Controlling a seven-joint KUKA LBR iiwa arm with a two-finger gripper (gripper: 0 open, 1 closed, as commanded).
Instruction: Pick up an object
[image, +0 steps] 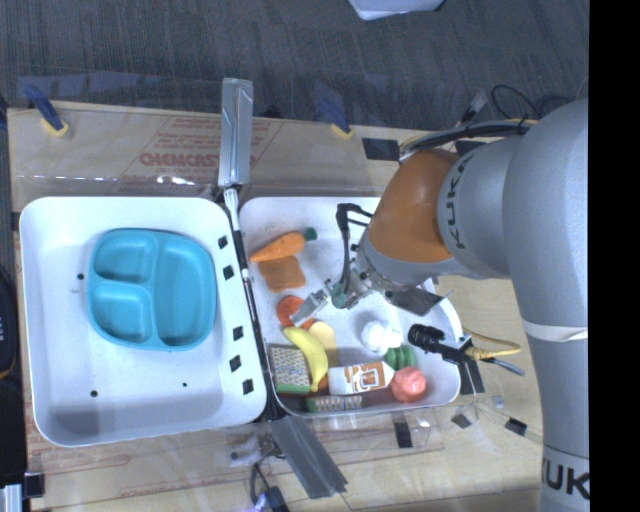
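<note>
My gripper (326, 298) hangs low over the middle of the right bin (300, 215), under the orange wrist band. It sits just right of a red tomato (289, 307) and above a banana (310, 352). An orange carrot (288, 244) and a brown bread slice (283, 272) lie to its upper left. Nothing can be made out as held.
Along the right bin's front lie a checkered packet (291, 370), a small carton (360, 378), a pink-red fruit (408, 383), a green piece (400, 356) and a white object (378, 335). The left bin (60, 400) holds a blue divided plate (152, 287).
</note>
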